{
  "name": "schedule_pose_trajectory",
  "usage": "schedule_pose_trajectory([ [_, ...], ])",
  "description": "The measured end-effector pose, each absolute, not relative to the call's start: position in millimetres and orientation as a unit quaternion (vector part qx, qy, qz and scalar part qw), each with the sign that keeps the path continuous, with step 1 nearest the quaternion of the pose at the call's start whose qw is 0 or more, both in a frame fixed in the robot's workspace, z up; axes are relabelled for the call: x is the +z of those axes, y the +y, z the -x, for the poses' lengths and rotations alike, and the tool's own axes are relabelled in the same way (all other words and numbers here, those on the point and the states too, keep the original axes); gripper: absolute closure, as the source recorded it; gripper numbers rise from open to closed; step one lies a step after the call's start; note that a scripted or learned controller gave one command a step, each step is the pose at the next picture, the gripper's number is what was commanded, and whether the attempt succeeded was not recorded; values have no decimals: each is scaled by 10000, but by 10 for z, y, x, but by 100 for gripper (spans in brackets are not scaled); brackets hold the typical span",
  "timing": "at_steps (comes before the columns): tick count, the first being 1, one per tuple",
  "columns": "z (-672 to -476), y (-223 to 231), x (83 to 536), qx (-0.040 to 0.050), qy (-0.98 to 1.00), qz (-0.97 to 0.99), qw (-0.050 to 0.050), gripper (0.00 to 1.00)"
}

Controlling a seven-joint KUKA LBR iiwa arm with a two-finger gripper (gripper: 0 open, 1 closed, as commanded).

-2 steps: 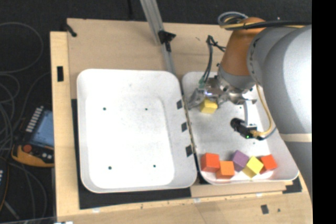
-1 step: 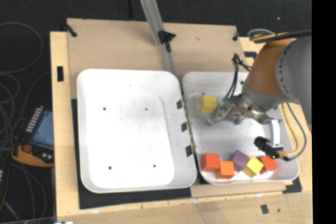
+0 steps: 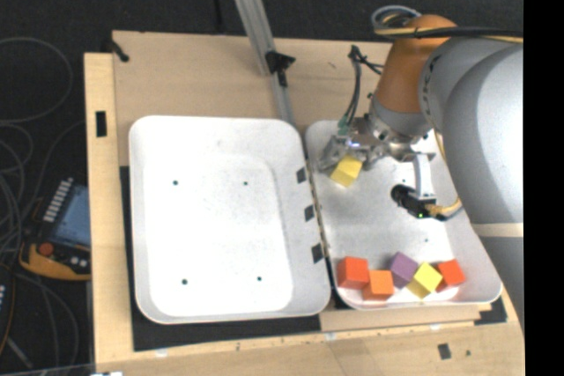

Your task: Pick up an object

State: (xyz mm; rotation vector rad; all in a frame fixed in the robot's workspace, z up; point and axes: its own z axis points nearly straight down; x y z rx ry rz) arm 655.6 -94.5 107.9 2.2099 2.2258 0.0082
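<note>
Yellow block point(image 3: 346, 173) between gripper point(image 3: 350, 156) fingers

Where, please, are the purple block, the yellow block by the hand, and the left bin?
purple block point(image 3: 404, 266): camera view, top face.
yellow block by the hand point(image 3: 346, 173): camera view, its middle.
left bin point(image 3: 211, 129): camera view, far rim.

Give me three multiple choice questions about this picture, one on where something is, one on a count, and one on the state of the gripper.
1. Where do the loose blocks lie?
A. left bin
B. right bin's near edge
C. on the bench

2. How many blocks lie in that row?
A. two
B. five
C. eight

3. What is at the gripper?
A. a yellow block
B. a purple block
C. a cable

Answers:
1 B: the row sits along the near edge of the right bin.
2 B: red-orange block, orange block, purple block, yellow block, red-orange block.
3 A: a yellow block sits between the fingers of the gripper.
</note>
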Motion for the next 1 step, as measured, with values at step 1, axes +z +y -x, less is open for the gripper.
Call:
schedule_pose_trajectory([
  [1, -6532, -994, 1181, -5, 7099, -7043, 22, 100],
])
